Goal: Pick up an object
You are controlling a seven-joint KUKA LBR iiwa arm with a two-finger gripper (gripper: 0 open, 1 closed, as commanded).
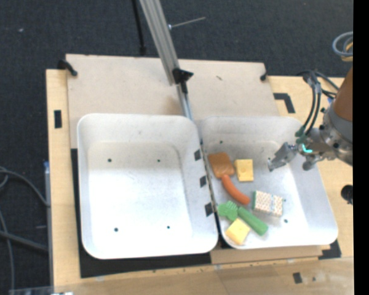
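**Gripper poised over a cluttered right bin**

A dark carpeted floor surrounds the pale wooden desk [129,82], on which two shallow white bins sit side by side, with a metal strut [163,39] slanting in from 12 o'clock. The left bin [92,134] is bare. The right bin [307,217] holds every candidate, crowded toward its 8 o'clock corner, likely where earlier drops left them: a brown block [221,163], a yellow square [244,169] just beside it, an orange carrot-like piece [235,191] below, a green piece [245,219] touching a yellow wedge [238,232] at 6 o'clock, and a checkered block [268,203] slightly apart. The gripper [292,157] hangs at the bin's 2 o'clock side, its fingers spread and nothing between them, well clear of the objects. The checkered block looks the easiest pick, since it has free space around it.
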